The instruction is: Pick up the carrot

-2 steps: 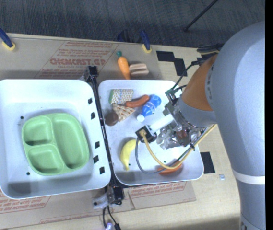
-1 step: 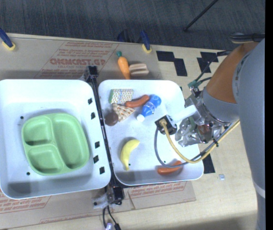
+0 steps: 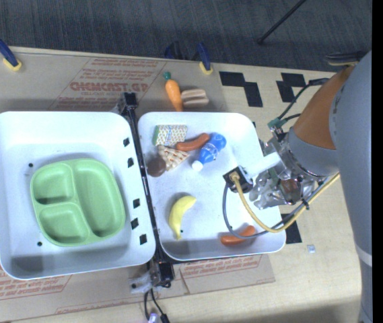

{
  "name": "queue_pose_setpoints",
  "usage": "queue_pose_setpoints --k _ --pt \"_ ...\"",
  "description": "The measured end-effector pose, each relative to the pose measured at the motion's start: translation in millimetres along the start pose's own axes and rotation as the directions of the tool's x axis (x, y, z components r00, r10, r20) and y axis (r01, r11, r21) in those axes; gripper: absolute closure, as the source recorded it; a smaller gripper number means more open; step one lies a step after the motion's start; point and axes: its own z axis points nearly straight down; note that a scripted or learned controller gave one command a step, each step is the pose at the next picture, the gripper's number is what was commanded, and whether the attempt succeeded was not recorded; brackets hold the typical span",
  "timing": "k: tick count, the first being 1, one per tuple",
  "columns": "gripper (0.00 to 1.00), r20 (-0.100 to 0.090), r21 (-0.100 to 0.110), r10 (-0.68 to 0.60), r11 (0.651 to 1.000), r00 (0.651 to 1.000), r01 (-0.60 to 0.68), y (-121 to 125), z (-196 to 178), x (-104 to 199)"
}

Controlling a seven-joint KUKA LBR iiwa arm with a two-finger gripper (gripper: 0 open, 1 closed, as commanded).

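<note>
1. The carrot (image 3: 172, 93) is lying on the counter (image 3: 77, 79) just beyond the far rim of the right bin (image 3: 248, 123), outside both bins, its green top pointing away from the bin; it is touching or nearly touching a small brown-and-pink toy food (image 3: 194, 98) beside it.
2. The gripper (image 3: 272, 187) is hanging over the right bin's right rim, well apart from the carrot, so no grasp is being made on it yet.
3. The jaws are buried among cables and bracketry, and I cannot tell whether they are apart or together.
4. Inside the right bin a banana (image 3: 180, 214), a blue bottle (image 3: 209, 149), a sausage (image 3: 192, 142) and an orange piece (image 3: 238, 235) near the gripper are sitting as distractors; the orange piece may be another sausage.
5. The left bin (image 3: 9, 133) is holding a green divided plate (image 3: 77, 202).
6. Judging from this, the arm is needing to travel past the right bin's far rim to reach the carrot.
</note>
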Motion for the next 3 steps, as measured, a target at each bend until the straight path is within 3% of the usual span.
queue_pose_setpoints --k 1,2,3 --pt "1.0 -0.001 0.001 -0.002 1.0 1.0 0.002 -21.5 -4.6 6.5" --pt "1.0 -0.002 -0.001 0.001 1.0 1.0 -0.001 11.4 -12.5 -2.1" --pt "1.0 -0.003 -0.001 -0.001 1.0 1.0 0.001 15.5 -26.5 -3.0"
